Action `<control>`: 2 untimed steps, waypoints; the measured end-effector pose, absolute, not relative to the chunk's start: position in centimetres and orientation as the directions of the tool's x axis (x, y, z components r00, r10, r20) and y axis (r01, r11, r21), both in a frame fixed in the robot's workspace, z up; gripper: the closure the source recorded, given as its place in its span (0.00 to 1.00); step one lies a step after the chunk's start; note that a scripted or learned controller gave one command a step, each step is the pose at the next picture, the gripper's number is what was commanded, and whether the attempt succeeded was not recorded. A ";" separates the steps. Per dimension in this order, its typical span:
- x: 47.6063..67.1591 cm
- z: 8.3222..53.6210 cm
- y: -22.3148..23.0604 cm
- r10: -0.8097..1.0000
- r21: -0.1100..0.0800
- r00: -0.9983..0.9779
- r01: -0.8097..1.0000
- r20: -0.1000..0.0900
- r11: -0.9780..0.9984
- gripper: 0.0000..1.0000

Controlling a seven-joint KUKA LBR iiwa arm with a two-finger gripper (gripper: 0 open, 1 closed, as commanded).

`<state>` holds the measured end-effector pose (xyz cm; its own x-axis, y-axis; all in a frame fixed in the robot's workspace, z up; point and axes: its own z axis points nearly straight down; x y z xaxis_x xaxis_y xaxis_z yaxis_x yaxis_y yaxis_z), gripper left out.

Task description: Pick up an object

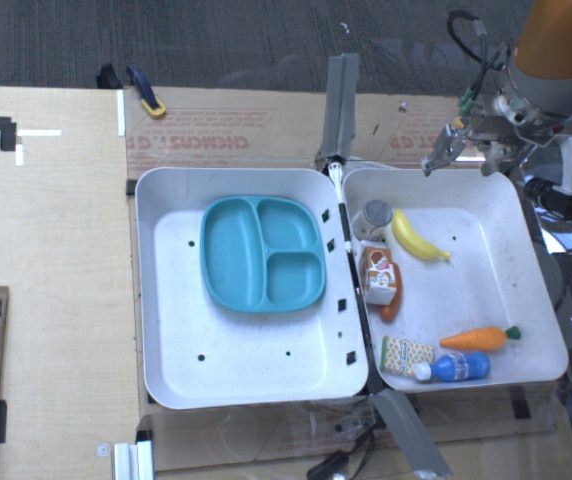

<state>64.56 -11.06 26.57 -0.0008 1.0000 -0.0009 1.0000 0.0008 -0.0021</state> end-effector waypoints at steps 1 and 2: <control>65.8 14.3 -11.4 0.997 -0.003 -0.073 0.997 -0.001 0.073 0.00; 65.0 12.3 -11.7 0.996 0.005 -0.089 0.996 -0.003 0.089 0.00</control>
